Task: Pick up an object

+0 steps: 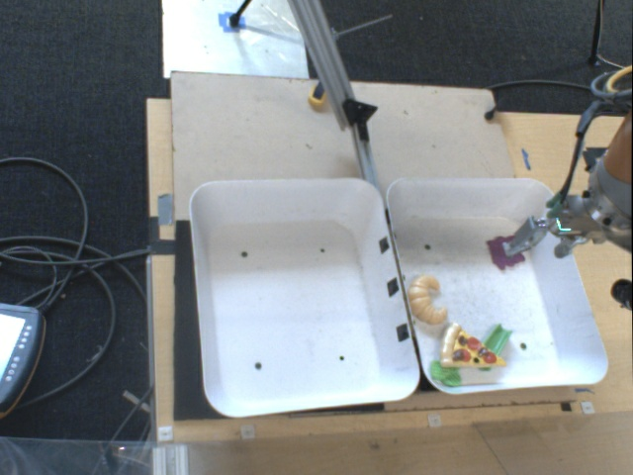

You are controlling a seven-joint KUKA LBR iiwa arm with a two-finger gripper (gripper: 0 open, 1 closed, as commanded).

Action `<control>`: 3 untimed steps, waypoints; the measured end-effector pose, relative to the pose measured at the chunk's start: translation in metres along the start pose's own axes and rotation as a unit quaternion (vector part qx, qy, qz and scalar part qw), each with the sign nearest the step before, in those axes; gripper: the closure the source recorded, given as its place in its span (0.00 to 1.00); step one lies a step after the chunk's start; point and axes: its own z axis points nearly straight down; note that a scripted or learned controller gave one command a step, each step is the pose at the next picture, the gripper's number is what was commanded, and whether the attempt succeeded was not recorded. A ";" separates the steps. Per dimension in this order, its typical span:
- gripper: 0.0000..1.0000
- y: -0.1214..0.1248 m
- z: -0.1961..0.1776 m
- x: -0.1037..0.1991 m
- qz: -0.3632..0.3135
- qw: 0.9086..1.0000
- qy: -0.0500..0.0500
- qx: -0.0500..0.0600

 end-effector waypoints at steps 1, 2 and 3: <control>0.00 0.001 -0.002 0.000 0.000 1.000 0.000 -0.002; 0.00 0.002 0.040 0.002 0.001 1.000 0.000 0.000; 0.00 0.010 0.086 0.005 0.000 1.000 0.000 0.000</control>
